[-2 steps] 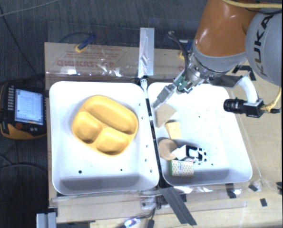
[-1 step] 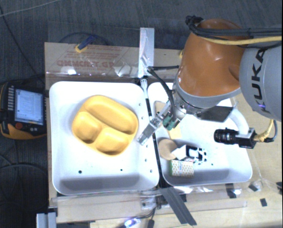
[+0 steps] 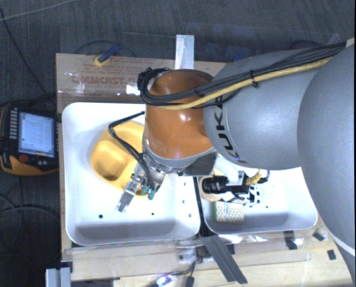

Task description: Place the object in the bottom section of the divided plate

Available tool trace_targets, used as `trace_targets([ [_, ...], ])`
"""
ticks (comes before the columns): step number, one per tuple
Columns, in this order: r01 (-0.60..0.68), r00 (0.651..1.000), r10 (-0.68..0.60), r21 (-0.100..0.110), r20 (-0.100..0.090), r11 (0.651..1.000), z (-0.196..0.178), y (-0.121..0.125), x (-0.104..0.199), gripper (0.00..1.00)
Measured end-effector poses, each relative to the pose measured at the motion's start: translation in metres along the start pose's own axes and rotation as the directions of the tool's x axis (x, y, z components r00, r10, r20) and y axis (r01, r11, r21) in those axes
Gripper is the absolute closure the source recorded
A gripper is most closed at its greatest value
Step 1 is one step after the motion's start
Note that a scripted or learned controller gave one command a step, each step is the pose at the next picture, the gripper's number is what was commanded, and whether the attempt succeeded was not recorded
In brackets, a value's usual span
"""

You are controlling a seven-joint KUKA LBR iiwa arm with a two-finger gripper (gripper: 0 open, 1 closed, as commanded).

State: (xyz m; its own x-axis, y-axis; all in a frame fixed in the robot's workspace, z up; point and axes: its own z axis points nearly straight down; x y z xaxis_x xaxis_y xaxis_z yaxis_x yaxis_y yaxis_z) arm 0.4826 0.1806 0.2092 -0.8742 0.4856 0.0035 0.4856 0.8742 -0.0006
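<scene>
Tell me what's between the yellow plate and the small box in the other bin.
In the camera view: the gripper, at the edge of the yellow plate, then the bins' adjoining rims before the small box.

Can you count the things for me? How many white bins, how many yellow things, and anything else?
White bins: 2
Yellow plate: 1
Small pale patterned thing, in the right bin: 1
Total: 4

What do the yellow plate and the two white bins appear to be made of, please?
The yellow plate looks like glossy moulded plastic: soft highlights sit on its smooth curved hollows. The left bin and right bin look like semi-matte white plastic, with rounded moulded rims, though painted metal cannot be ruled out.
</scene>
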Motion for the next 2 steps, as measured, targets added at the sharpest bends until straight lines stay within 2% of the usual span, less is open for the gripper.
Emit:
trace_targets([
  [1, -0.33, 0.944, 0.33, 0.001, 0.006, 0.944, -0.07, 0.04, -0.107, 0.0],
  [2, -0.213, 0.977, 0.213, 0.001, 0.002, 0.977, -0.048, 0.018, 0.01, 0.0],
])
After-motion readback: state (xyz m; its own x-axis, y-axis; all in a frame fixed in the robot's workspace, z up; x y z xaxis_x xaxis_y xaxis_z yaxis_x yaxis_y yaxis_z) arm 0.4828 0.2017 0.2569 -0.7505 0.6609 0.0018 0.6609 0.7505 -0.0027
